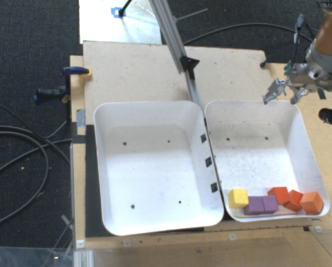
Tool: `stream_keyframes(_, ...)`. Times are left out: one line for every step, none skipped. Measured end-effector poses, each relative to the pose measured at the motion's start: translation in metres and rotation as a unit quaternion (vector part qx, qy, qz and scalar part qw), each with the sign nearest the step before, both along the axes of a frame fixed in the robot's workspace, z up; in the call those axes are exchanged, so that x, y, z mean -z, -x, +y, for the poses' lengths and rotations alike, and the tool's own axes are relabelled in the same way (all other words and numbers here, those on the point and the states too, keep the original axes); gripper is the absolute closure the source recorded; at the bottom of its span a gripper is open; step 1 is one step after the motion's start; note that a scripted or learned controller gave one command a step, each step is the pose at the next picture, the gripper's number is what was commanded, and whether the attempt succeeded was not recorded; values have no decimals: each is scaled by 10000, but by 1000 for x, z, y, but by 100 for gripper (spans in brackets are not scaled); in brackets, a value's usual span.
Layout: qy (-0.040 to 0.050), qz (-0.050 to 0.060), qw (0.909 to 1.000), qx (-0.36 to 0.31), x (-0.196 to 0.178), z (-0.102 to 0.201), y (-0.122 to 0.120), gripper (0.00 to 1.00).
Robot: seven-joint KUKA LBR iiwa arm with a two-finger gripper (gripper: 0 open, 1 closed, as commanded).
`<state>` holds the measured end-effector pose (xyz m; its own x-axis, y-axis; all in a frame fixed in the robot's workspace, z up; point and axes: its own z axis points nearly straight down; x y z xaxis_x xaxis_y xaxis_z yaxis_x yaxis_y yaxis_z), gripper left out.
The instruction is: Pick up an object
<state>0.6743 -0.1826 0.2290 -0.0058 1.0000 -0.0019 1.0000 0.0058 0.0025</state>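
No readable txt, labels or nos. anywhere on bench.

glossy white plastic bins [155,113], matt wooden bench [138,71]

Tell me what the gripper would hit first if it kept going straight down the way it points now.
Probably the right bin's far rim or bare floor: the gripper hangs open over its far right corner. The blocks lie along the near wall. Depth is uncertain.

Dark carpet floor [27,49] with black cables [21,143] surrounds a tan wooden bench [138,71].
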Motion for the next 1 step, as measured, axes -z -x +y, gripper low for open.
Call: stream_keyframes(-23,59,10000,28,85,11,69,0)
